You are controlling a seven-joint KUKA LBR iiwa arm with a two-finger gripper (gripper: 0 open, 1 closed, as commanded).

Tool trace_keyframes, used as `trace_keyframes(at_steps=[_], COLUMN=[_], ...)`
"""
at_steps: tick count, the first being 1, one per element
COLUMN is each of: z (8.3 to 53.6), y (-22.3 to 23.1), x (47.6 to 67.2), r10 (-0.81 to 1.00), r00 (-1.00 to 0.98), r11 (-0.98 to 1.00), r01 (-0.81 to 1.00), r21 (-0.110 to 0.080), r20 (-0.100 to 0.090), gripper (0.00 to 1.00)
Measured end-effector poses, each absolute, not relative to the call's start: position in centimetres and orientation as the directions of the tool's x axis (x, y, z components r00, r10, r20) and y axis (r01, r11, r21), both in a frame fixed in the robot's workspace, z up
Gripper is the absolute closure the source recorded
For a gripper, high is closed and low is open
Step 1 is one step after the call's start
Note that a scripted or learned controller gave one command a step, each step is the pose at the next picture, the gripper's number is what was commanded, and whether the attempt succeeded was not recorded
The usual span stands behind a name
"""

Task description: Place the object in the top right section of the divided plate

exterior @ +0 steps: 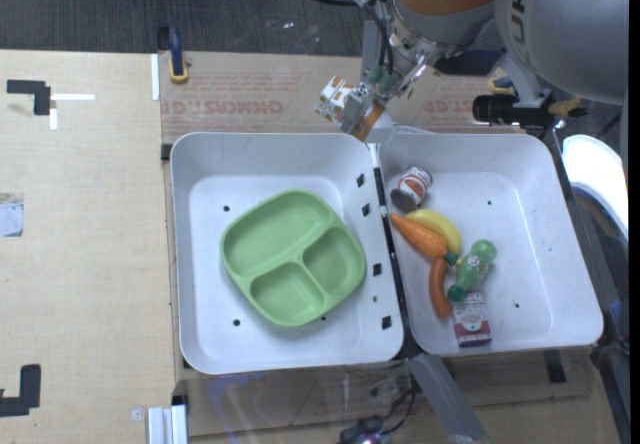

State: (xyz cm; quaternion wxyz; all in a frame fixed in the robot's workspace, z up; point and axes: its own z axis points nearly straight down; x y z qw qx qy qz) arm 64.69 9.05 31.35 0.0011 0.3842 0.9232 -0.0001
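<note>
The green divided plate lies in the left bin, with one large section and two smaller ones, all bare. My gripper hangs above the back edge where the two bins meet. It is shut on a small white and orange box, which sticks out to the left of the fingers, tilted and clear of the bench. The box is behind and to the right of the plate, well above it.
The right bin holds a small can, a banana, a carrot, a green bottle, an orange stick-shaped item and a red and white packet. A divider wall separates the bins.
</note>
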Motion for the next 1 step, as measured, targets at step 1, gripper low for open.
trace_keyframes(at_steps=[1], z=[16.71], y=[13.43], x=[60.26], r10=[0.519], r00=[-0.855], r11=[0.855], r01=[0.519], r21=[0.000], r20=[-0.001], gripper=[1.00])
